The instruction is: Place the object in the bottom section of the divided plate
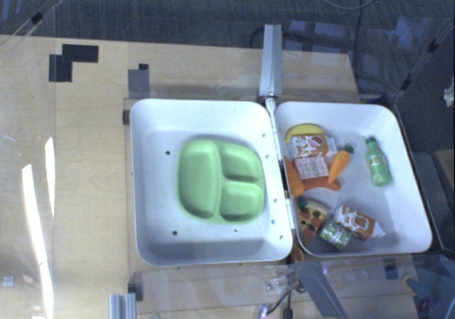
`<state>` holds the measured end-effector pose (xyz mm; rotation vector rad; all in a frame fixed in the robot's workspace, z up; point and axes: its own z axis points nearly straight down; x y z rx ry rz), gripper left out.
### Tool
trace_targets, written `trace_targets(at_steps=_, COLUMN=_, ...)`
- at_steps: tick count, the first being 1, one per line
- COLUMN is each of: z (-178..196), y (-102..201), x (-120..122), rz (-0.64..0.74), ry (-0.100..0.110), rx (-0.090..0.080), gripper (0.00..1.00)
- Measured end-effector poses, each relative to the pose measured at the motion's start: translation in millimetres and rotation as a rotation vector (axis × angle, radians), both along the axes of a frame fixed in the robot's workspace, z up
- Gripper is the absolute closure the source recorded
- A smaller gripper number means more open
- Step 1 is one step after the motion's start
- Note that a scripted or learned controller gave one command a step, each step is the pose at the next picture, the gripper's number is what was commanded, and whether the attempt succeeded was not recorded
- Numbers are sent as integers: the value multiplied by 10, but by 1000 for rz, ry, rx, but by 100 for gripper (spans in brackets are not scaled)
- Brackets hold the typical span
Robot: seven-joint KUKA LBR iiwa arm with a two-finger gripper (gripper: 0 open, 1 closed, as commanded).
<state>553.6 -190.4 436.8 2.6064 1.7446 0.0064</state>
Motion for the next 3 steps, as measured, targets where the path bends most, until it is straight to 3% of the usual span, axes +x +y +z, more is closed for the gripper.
trace_targets(at_steps=1, z=-243, y=383, x=222, rz=-338, ry=3, rx=3, gripper=100)
trace_targets(at_steps=2, z=-2528, y=1488, x=-207, rz=-497, ry=5, rx=5, gripper=100)
trace_targets(at_steps=3, z=-2200, y=527, x=-646, rz=-428, ry=2, rx=4, gripper=100)
